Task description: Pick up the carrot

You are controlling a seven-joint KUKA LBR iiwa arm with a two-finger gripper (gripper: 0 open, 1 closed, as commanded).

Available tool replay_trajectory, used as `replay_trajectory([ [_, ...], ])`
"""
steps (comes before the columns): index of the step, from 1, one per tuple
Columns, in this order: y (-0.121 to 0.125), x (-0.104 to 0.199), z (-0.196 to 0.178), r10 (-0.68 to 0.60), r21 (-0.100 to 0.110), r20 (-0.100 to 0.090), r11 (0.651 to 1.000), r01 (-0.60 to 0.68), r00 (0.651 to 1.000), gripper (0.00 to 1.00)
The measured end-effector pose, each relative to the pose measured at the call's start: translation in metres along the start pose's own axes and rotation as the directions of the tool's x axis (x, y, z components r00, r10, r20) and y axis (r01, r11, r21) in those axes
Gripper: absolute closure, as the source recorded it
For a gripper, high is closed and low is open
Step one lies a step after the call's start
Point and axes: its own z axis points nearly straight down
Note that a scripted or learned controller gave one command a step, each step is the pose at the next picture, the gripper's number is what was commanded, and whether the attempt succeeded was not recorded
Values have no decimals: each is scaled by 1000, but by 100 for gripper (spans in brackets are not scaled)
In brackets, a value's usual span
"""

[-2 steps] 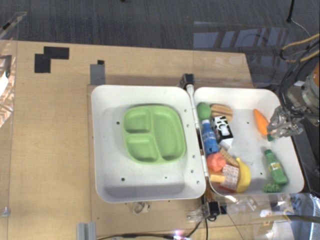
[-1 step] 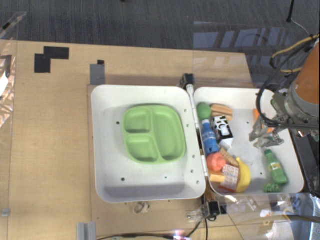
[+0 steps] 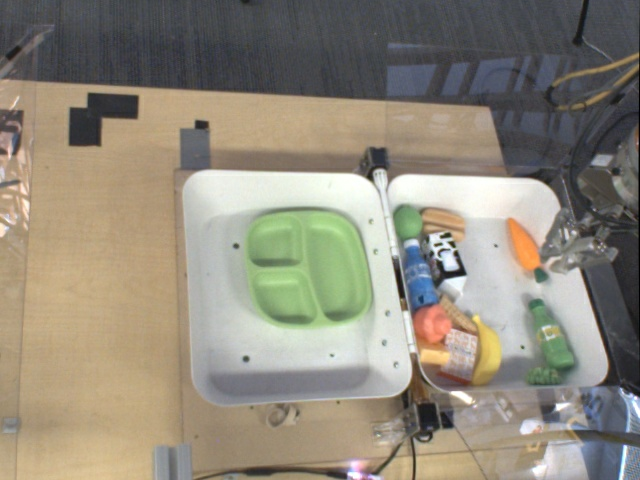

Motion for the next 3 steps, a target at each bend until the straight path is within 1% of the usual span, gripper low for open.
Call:
replay_trajectory([
  [1,-27,-22,190,144,1,3,990,-144,990,100],
  [2,-26,-21,192,144,-2,1,990,-144,990,0],
  [3,-91,-47,131,46,3,4,999,-46,999,0],
])
